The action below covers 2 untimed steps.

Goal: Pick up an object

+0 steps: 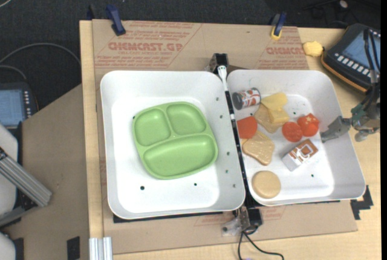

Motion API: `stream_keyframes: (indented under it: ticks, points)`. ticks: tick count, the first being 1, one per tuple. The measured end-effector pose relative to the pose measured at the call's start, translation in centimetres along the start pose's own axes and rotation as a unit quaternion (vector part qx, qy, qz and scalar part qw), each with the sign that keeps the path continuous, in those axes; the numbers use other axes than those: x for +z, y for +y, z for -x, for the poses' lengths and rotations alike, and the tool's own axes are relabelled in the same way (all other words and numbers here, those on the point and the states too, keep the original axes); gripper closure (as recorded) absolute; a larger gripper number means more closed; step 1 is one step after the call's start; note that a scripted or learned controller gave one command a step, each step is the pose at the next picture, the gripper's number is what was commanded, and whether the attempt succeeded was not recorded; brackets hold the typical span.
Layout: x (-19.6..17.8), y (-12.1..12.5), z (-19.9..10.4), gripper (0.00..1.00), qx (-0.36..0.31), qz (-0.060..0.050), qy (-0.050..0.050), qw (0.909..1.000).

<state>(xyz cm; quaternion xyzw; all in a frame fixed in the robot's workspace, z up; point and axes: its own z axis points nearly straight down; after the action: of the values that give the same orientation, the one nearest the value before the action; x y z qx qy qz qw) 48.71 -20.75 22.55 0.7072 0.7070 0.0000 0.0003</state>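
Well, the two white bins sat side by side on the brown board, their inner rims meeting along a dark seam down the middle of the frame. The left bin (115, 132) held a green divided plate (175, 139) slightly above its centre, with bare white floor all round it, widest along the lower edge.

The right bin (344, 174) was the crowded one. Near its upper left corner lay a small can (247, 98) on its side, close to the seam. Just right of it sat a yellow cheese wedge (275, 103) on a tan block (268, 118). Below the can lay an orange-red piece (247, 127), and below that a slice of toast (259, 148), touching it or nearly so. Two red tomatoes (300, 127) rested side by side right of centre, with a small brown-and-white carton (300, 154) just below them. A round biscuit (266, 184) lay alone near the bin's lower edge. Open floor remained along the upper right and the lower right of that bin.

The gripper (336, 129) reached in over the right rim at mid-height, near the tomatoes but apart from them, with nothing between its fingers; whether they were spread or pressed together I could not tell.
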Motion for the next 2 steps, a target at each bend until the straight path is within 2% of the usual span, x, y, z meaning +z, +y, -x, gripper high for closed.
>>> stream_keyframes:
  ticks: [1, 2]
  points:
    - [9.4, 12.5, -0.7, 0.0, -0.004, 0.002, -0.001, 1.0]
    - [13.4, 9.4, -4.9, 0.0, -0.001, 0.011, -0.008, 0.9999]
